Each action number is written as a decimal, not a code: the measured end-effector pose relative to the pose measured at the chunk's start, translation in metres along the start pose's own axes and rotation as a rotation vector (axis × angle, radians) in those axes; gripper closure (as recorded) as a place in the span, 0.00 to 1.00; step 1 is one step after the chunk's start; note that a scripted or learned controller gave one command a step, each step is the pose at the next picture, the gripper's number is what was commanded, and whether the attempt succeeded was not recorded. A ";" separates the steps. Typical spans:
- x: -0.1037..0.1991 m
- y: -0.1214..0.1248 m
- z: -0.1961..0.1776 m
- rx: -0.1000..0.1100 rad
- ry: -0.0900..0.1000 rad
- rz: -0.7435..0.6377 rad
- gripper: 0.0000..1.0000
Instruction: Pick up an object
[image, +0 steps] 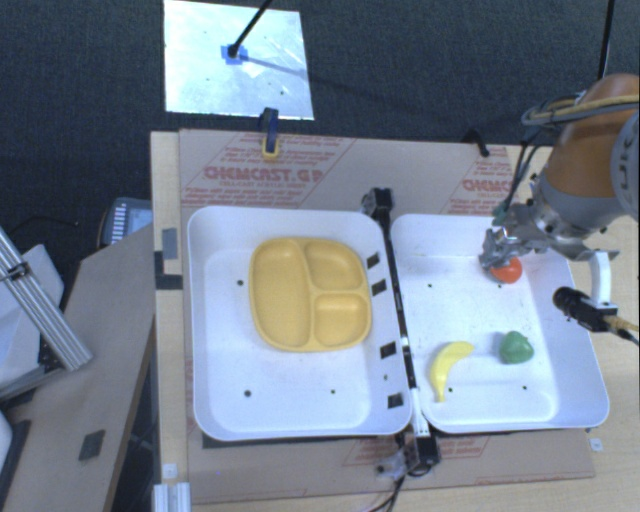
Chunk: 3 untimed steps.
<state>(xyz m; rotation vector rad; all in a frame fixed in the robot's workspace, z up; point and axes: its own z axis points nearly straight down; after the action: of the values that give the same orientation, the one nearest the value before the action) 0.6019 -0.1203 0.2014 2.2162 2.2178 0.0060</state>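
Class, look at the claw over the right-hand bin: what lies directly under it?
An orange-red, tomato-like toy sits on the bin floor just under the claw. Its lower half shows; the claw covers its top, so whether the two touch cannot be told.

A dark, speckled carpet floor (70, 90) fills the top and left of the frame, with a shiny silver sheet (238, 60) lying on it at upper centre. The pale tabletop (120, 330) takes the lower left, topped by a brown board (300, 170) printed with red lettering. An aluminium rail (35, 305) slants across the left edge.
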 end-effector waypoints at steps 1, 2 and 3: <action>0.000 0.002 -0.044 0.002 0.001 -0.003 1.00; 0.054 -0.012 -0.050 0.006 0.003 -0.008 1.00; 0.112 -0.035 -0.039 0.008 0.004 -0.009 1.00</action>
<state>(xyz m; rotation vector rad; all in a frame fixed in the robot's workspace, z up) 0.5666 -0.0081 0.2403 2.2119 2.2339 0.0024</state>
